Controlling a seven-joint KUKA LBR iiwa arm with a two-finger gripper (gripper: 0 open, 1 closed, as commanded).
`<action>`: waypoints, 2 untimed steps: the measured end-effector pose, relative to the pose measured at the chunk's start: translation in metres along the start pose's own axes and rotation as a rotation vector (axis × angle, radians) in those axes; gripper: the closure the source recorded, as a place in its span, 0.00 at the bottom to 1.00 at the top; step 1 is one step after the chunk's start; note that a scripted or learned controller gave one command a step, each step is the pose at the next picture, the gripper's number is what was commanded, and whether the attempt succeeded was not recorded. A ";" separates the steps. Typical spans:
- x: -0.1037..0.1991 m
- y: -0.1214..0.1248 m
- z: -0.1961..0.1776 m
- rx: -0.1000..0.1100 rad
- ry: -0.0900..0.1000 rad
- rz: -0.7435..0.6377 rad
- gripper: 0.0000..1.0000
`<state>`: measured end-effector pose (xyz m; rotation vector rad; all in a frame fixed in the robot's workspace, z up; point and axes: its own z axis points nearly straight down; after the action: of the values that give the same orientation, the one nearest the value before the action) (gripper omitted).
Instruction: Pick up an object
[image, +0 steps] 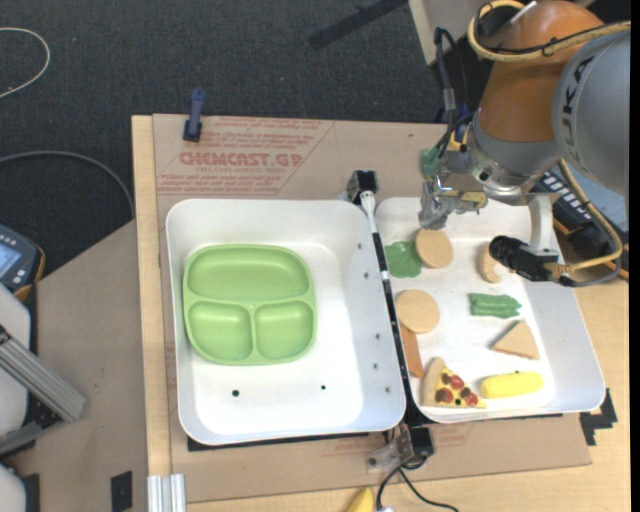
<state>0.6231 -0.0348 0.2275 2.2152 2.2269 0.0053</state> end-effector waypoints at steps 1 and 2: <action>0.017 -0.050 0.033 0.010 0.000 0.006 1.00; 0.026 -0.104 -0.058 -0.003 -0.001 0.004 1.00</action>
<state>0.5187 -0.0091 0.2855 2.2171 2.2209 0.0080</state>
